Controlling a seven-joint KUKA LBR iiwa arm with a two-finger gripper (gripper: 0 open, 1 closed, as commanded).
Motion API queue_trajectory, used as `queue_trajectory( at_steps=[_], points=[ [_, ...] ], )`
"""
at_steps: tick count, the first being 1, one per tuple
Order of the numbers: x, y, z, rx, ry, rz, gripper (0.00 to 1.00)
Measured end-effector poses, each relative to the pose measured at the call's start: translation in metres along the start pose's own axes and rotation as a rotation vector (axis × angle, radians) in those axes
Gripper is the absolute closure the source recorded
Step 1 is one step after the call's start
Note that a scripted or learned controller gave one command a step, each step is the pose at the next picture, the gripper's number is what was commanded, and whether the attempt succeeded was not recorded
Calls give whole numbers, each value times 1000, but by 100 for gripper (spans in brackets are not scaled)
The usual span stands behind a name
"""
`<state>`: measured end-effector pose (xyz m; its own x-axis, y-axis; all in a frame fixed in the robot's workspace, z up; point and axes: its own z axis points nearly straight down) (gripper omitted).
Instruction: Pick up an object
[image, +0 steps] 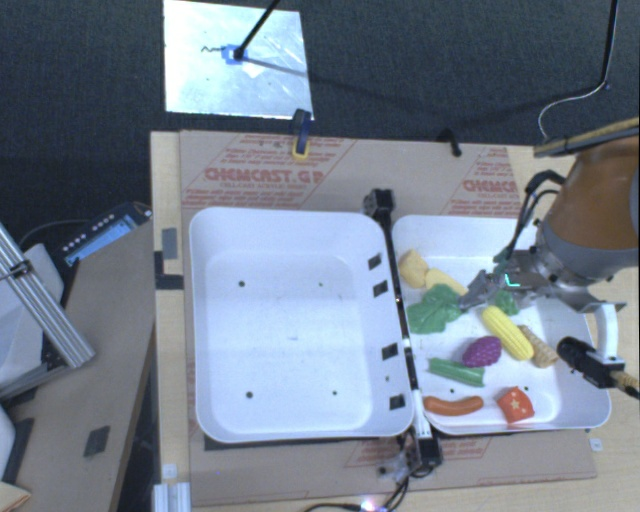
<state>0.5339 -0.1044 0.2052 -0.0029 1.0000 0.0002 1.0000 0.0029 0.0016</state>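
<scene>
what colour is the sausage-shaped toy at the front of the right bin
Orange-red; the sausage lies by the right bin's front rim in the camera view.

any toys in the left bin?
No: the left bin shows bare white floor, while the toy food, such as the corn and purple grapes, lies in the right bin.

The left bin (290, 320) offers open floor from wall to wall. The right bin (590, 405) is crowded: yellow piece (414, 267) and green leaf (433, 309) near its left wall, corn (507, 332) and purple piece (482, 351) mid-floor, green pod (457, 372), sausage (453, 405) and red piece (515, 403) along the front edge. The arm (595, 215) overhangs its right side.
</scene>
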Motion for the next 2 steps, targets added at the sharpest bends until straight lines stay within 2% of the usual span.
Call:
queue_trajectory(
  at_steps=[1, 2],
  points=[
    [-20, 47, 98, 1, -1, 1, 0],
    [-1, -2, 122, 4, 1, 3, 0]
  ],
)
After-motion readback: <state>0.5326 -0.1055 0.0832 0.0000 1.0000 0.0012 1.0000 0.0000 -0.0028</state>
